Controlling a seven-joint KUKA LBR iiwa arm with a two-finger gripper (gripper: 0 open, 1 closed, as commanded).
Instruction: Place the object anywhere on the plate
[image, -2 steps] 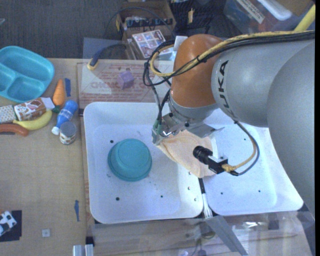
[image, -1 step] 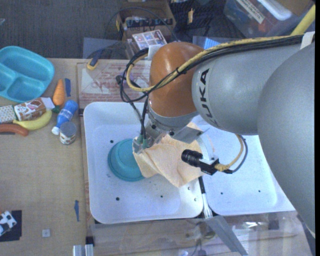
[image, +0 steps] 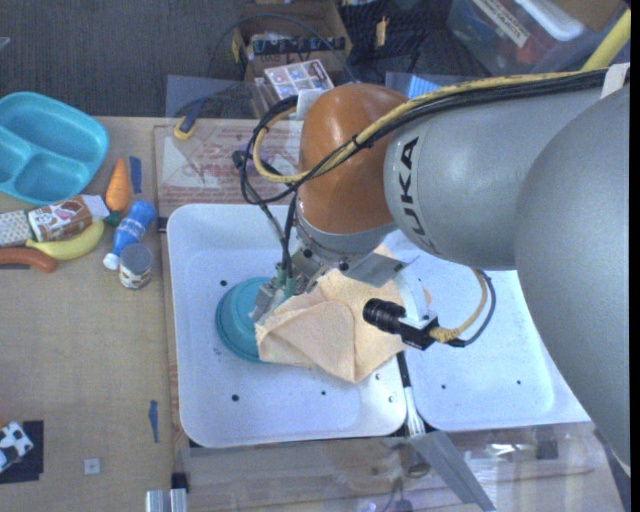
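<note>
One arm (image: 480, 170) reaching down into left bin (image: 200, 400), hand (image: 275, 295) over teal plate (image: 232, 320) beside yellow cloth (image: 325, 335), grip unclear

Single fixed camera is sitting above the worktop (image: 80, 400), looking down at a slant. It is taking in both white bins: left bin (image: 200, 400) toward 7 o'clock, right bin (image: 510, 390) toward 4 o'clock. The arm (image: 500, 170) is entering from 3 o'clock, standing close to the lens and covering much of the upper right. Clutter is lying along 12 o'clock.
</note>
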